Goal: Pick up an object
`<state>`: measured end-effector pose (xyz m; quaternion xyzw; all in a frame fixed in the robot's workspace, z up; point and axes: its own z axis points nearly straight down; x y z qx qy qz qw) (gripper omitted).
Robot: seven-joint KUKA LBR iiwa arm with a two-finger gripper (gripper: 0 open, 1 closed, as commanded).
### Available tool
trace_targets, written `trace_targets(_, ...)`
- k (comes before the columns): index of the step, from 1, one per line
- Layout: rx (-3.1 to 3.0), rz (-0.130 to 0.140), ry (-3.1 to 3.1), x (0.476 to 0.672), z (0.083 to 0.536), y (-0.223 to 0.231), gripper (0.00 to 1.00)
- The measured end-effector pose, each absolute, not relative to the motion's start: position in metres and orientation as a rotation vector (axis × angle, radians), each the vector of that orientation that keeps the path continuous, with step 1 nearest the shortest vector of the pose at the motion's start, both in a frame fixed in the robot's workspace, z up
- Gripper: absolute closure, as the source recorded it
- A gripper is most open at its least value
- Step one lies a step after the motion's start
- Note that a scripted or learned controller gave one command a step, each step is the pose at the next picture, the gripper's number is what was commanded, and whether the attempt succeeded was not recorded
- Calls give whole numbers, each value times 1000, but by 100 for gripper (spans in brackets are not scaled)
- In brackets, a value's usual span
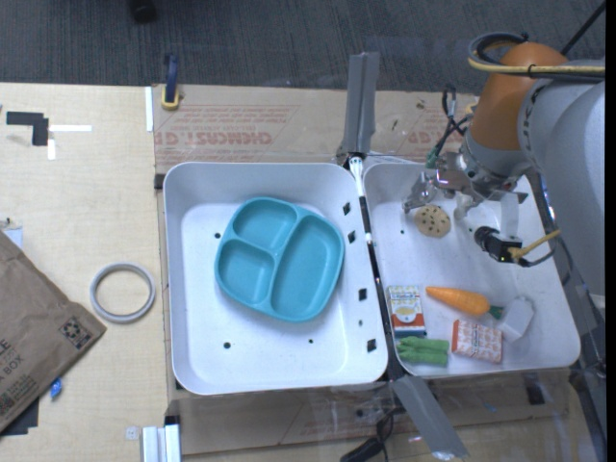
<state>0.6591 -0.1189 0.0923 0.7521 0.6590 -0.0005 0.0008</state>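
My gripper (440,200) hangs over the far end of the right bin (549,349), open, its fingers spread to either side. A round speckled cookie (432,220) lies on the bin floor just below and in front of the fingertips, not gripped. Nearer the front lie an orange carrot (458,300), a small printed carton (405,308), a green vegetable piece (423,351), a red and white packet (477,341) and a pale grey block (516,318).
The left bin (183,287) holds a blue divided plate (279,258). A grey divider bar (362,104) stands between the bins at the back. On the bench at left lie a tape roll (122,291) and a cardboard box (34,340).
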Motion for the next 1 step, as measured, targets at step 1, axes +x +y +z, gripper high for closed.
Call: trace_targets(1, 2368, -3, 2064, 659, 92, -113, 0)
